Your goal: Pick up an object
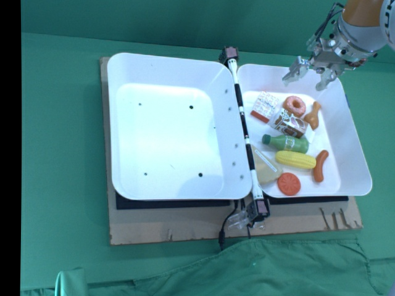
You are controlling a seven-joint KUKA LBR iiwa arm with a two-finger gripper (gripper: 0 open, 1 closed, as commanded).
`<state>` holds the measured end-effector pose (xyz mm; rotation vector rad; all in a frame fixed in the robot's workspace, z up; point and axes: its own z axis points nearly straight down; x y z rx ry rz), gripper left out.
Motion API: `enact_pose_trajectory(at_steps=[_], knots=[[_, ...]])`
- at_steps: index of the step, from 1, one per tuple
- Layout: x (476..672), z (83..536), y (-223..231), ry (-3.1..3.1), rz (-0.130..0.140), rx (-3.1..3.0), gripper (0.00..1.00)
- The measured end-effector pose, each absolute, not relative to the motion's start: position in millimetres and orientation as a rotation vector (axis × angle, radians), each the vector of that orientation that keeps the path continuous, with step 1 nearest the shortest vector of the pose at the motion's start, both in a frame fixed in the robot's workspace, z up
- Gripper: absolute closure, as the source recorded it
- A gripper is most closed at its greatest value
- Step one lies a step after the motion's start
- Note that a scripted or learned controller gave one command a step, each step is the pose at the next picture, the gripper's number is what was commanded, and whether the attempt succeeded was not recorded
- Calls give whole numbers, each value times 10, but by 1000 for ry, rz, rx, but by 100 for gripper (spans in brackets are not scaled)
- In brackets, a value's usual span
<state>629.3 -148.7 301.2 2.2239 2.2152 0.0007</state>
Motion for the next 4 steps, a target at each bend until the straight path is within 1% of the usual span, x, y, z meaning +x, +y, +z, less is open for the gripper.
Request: enact_pose_trajectory(at_steps=[1,2,3,4], knots=[[6294,3012,-1487,2215,1,2224,0],[6301,2600,-1562,2216,-4,2226,0],[6265,2128,-1488,2216,-3,2225,0],[6305,2066,-1502,2206,14,2211,0]])
